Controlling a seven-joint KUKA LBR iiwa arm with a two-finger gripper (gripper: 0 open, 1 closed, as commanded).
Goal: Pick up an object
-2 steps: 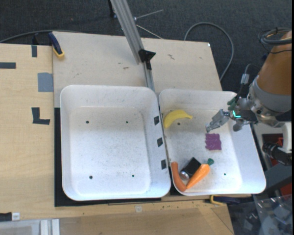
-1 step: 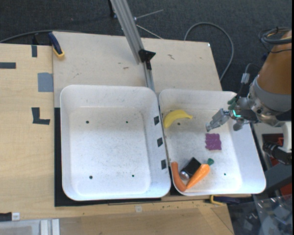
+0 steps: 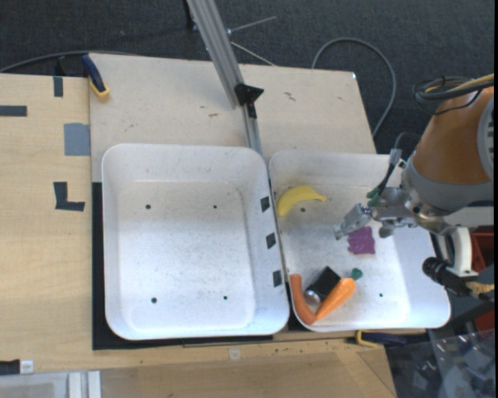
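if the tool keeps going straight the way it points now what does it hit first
Probably the purple object right beneath the tool, then the right bin floor; depth is hard to judge from above.

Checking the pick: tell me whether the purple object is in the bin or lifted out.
In the bin. The purple object lies on the right bin's floor, just below the gripper; nothing shows it lifted.

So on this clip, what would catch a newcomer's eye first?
Probably the arm with its orange band, reaching in from the right over the right bin. Its gripper sits just above a purple object. Nearby lie a yellow banana and an orange carrot near the front edge.
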